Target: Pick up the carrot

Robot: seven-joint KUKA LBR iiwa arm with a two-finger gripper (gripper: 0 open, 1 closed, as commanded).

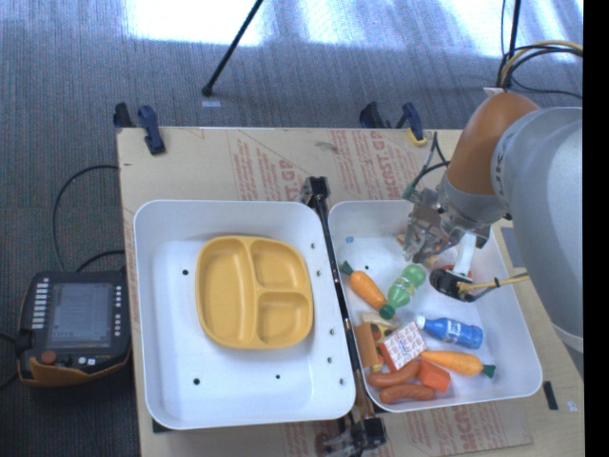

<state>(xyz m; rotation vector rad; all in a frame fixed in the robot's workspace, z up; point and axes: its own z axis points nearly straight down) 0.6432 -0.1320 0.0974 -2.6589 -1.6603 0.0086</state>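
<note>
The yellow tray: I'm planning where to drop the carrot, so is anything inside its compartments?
The yellow tray in the left bin has three compartments, all bare. What lies under the tray is covered. Both carrots lie in the right bin.

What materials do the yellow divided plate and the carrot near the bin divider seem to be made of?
The yellow divided plate looks like moulded plastic: one even colour, soft sheen, rounded compartment ridges. The orange carrot with a green top is probably a plastic toy: smooth uniform surface, flat bright colours. Rubber or foam cannot be excluded.
</note>
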